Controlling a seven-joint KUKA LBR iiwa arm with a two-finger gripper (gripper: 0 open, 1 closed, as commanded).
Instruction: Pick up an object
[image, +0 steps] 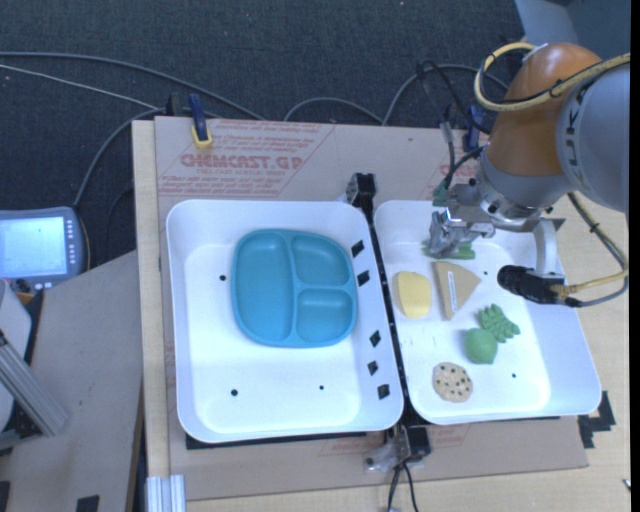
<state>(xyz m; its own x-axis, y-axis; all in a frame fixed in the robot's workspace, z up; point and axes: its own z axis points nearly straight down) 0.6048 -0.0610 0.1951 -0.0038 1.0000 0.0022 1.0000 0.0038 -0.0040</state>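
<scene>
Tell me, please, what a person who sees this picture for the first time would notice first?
Probably the blue divided tray in the middle of the left bin, bright against the white. Next, the grey and orange arm reaching in from the right, its gripper low over the far part of the right bin, above small toy foods: a yellow piece, a green one, a cookie.

Red "CHEMCAST GP" print, on the brown board (250, 150) behind the bins (smaller lines unreadable)

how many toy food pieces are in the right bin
4. A pale yellow rounded piece lies near the bin's left wall, a tan wedge just right of it, a green leafy vegetable below those, and a round brown-spotted cookie nearest the front. The arm may hide more.
</scene>
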